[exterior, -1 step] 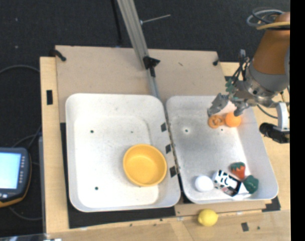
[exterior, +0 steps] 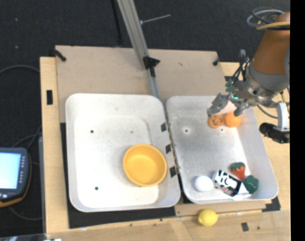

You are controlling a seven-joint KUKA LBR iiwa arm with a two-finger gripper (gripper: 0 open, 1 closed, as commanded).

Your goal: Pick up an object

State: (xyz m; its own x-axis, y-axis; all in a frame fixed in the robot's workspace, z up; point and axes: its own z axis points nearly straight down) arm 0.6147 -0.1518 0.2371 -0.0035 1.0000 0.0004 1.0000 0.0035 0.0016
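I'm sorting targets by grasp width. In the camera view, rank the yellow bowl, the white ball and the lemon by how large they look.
1. yellow bowl, in the left bin, clearly largest.
2 and 3. white ball and lemon look about alike; the lemon lies nearer the camera, so no ranking between them.

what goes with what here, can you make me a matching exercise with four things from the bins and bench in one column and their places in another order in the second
Things:
1. yellow bowl
2. lemon
3. white ball
4. gripper

Places:
A. on the bench in front of the right bin, outside it
B. over the far part of the right bin, by two small orange pieces
C. in the left bin, near its right side
D. in the near part of the right bin, beside a black and white item

Pairs: 1-C, 2-A, 3-D, 4-B
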